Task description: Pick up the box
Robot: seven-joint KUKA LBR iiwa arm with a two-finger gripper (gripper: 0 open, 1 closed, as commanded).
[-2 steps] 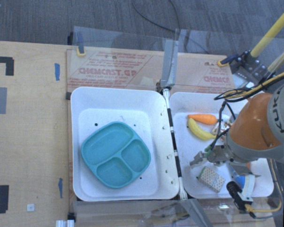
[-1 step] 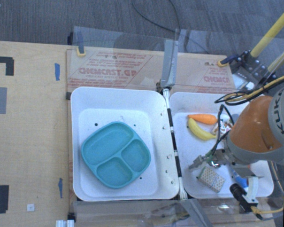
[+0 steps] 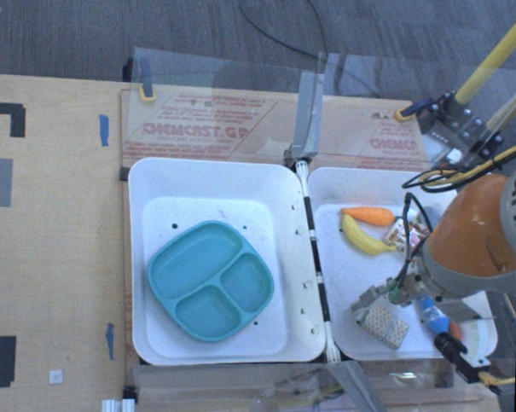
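The box is small, with a speckled grey and white pattern. It lies tilted near the front of the right bin. My gripper hangs right over the box's far edge, reaching in from the right under the orange wrist band. I cannot tell whether it touches the box. Nothing is visibly lifted, and the box rests on the bin floor.
An orange carrot and a yellow banana lie at the back of the right bin, beside a small packet. A blue bottle lies right of the box. The left bin holds a teal divided plate.
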